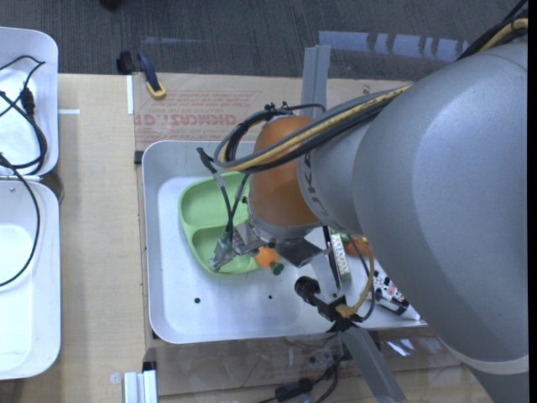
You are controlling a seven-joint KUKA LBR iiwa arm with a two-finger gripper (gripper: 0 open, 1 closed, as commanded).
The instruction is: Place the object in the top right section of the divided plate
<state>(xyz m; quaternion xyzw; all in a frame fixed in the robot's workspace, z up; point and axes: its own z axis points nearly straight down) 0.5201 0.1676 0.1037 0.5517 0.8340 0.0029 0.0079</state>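
Note:
A green divided plate lies in the left half of the right white bin, with its right side hidden under the arm. My gripper hangs over the plate's lower section, near its lower right rim. A small orange object with a green bit beside it sits just right of the gripper at the plate's edge. Whether the orange object is held or resting on the bin floor is unclear.
The big grey arm with its orange band covers the bin's right half. Cables loop below the wrist. A black-and-white item lies at the bin's lower right. The left bin holds black cables.

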